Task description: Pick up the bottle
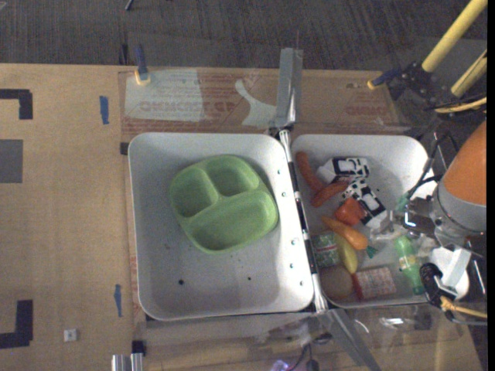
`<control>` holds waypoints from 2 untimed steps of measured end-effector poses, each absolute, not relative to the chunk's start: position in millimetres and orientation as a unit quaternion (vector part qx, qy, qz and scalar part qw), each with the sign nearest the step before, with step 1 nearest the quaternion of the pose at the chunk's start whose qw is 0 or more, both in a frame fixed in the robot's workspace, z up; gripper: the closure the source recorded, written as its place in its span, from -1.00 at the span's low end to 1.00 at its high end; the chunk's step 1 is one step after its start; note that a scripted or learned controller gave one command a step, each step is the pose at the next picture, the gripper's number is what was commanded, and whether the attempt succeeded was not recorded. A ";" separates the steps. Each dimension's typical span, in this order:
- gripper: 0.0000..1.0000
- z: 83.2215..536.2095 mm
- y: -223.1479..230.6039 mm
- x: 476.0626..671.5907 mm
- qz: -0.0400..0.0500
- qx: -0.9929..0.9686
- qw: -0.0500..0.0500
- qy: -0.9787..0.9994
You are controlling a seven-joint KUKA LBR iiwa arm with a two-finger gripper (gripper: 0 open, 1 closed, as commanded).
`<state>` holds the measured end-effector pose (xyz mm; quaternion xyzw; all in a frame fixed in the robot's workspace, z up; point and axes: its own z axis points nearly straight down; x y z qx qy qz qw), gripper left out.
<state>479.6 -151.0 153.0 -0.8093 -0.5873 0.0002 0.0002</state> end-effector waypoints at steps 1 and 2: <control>-1.00 86.0 -181.1 480.5 -0.001 -0.819 -0.001 -0.574; 1.00 96.3 -181.8 480.9 -0.002 -0.819 -0.002 -0.574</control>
